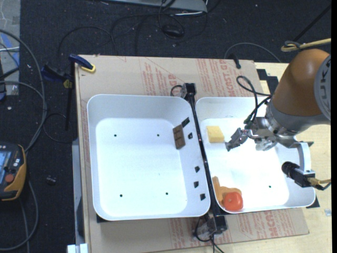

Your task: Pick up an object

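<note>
I am watching through a single fixed camera, looking down at a slant from above the bench. It is sitting far enough back to be taking in both white bins, the left bin and the right bin, plus dark floor around them. The arm is entering from the right edge.

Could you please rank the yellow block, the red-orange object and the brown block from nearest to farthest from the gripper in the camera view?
1. Yellow block, just left of the gripper, right bin.
2. Red-orange object, right bin's near-left corner.
3. Brown block, left bin, by its right wall.
</note>
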Available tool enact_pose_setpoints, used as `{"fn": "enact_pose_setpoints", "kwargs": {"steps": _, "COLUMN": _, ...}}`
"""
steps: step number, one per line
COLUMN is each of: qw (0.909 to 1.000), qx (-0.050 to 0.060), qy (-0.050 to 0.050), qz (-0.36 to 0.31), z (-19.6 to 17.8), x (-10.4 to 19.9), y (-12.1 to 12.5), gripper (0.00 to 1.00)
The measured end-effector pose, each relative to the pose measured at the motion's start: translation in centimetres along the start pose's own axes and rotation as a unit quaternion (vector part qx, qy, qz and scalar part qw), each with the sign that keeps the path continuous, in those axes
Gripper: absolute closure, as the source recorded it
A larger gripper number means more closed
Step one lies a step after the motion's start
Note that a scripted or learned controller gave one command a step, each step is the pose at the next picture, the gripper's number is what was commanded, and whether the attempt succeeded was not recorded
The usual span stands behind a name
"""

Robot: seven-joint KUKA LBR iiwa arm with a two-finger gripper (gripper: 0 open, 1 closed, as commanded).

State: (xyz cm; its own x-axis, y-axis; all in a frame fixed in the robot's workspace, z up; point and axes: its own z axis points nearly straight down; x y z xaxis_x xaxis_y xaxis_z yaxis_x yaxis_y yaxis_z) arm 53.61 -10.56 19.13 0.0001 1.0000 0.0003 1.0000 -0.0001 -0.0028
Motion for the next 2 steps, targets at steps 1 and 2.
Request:
{"fn": "enact_pose_setpoints", "kwargs": {"steps": 1, "qw": 1.0, "qx": 0.002, "qy": 0.0, "qz": 0.0, "z": 6.3, "x": 0.1, "y": -0.3, "gripper": 0.0}}
{"fn": "enact_pose_setpoints", "kwargs": {"steps": 2, "qw": 1.0, "qx": 0.0, "qy": 0.0, "qz": 0.0, "z": 10.0, "x": 0.2, "y": -0.3, "gripper": 0.0}}
